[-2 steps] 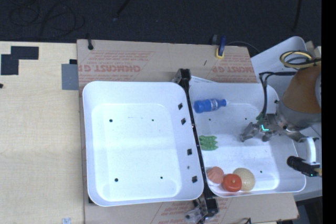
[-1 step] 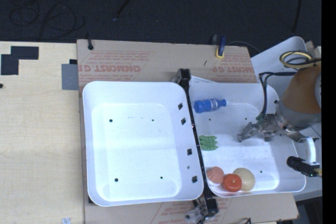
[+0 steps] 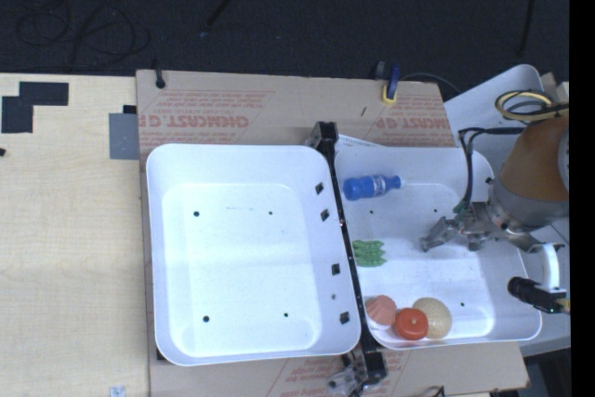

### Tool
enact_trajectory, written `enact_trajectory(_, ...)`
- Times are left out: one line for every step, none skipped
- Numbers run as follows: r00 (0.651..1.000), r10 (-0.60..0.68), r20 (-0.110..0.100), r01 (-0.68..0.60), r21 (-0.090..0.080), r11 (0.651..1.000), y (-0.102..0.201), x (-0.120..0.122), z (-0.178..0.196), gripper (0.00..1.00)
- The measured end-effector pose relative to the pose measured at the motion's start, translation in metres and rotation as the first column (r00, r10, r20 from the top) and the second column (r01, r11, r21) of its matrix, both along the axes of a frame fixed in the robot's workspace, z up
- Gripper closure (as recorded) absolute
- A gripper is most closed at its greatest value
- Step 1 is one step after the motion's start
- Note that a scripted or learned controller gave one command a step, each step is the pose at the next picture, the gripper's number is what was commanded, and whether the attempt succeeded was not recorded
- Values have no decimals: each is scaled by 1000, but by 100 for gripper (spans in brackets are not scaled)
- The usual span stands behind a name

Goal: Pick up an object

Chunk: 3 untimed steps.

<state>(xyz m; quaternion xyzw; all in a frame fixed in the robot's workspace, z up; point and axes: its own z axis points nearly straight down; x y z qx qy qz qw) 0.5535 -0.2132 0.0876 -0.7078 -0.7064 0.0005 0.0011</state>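
White plastic makes up two shallow bins sitting side by side on a sheet of brown cardboard that covers part of a pale wooden desk (image 3: 65,237). The landmark here is the right bin (image 3: 483,316), which holds every loose object.

Near the right bin's far-left corner lies a blue bottle (image 3: 371,187) on its side, its white cap pointing away from the left bin. Against the right bin's left wall, about midway along, sits a small green object (image 3: 368,253) with a bumpy outline. In the right bin's near-left corner three rounded items cluster together and touch: a pink piece (image 3: 380,309), a red round piece (image 3: 411,324) and a tan round piece (image 3: 435,315).

The left bin (image 3: 242,256) adjoins the right bin's left wall, joined by a black strip with clips.

The grey arm, with its orange band (image 3: 539,158), comes in over the right bin's right edge. Its gripper (image 3: 439,239) hangs low over the middle of the right bin's floor, fingers pointing toward the green object but well apart from it. Nothing sits between the fingers; whether they are spread or closed cannot be told.
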Motion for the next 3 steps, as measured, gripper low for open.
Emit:
enact_trajectory(1000,0,0,0,0,1000,0,0,0,0)
enact_trajectory(1000,0,0,0,0,1000,0,0,0,0)
enact_trajectory(1000,0,0,0,0,1000,0,0,0,0)
